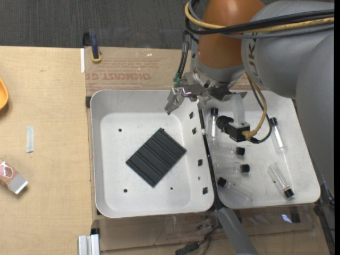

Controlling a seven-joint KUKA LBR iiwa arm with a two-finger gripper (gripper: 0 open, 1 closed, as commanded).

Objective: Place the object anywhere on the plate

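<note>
Camera view, claw: the gripper (171,105) hangs over the far rim of the left bin (98,158), near its right corner; from this slant we cannot tell how far open it is, and we see nothing we could call held
Camera view, plate: the dark ribbed plate (155,157) lies flat and turned cornerwise in the middle of the left bin, apart from every wall
Camera view, object: we take it to be one of the clear tubes with black caps (280,178), all lying in the right bin (312,166), across the divide from the plate
Step in hand: we judge the placing not yet done, since nothing lies on the plate
Doing it well: we would bring the claw to a point above the plate's centre, come down low before letting go, and release gently; a round tube could roll on the ribs, so laying it along the grooves looks safer to us
If the claw is bare: we would first go for a tube lying free of its neighbours and of the bin wall
Count, bins: two
Count, plates: one
Count, tubes: about six by their black caps; the clear bodies blur into the white floor, so we are not sure
Count, arms: one
</note>
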